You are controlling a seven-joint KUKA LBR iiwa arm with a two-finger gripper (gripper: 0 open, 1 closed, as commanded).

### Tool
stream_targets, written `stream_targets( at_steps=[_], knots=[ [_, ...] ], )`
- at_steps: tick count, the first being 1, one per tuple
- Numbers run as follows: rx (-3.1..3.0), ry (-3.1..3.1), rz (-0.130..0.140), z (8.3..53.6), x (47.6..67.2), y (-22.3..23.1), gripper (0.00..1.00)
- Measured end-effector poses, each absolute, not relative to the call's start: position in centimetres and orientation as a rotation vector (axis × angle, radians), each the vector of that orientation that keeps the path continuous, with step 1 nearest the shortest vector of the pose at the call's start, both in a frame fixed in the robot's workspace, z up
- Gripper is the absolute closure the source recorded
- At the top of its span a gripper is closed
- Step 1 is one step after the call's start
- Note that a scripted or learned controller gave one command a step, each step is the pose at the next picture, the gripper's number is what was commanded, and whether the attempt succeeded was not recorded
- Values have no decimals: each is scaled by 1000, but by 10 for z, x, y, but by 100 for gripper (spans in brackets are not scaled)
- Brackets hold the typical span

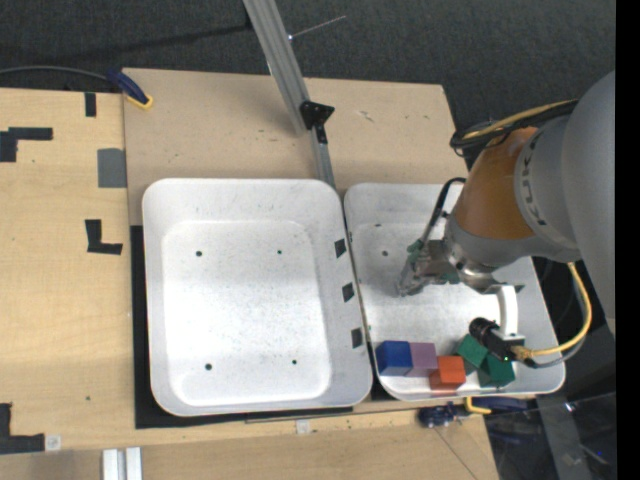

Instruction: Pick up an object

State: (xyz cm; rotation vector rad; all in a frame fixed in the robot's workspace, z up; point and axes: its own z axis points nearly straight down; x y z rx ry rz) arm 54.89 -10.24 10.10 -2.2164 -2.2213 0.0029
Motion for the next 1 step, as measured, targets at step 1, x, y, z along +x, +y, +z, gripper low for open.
stream_targets(
  at_steps=[1],
  knots=[
    [-2222,-2224,-2,145,553,-108,100]
  ],
)
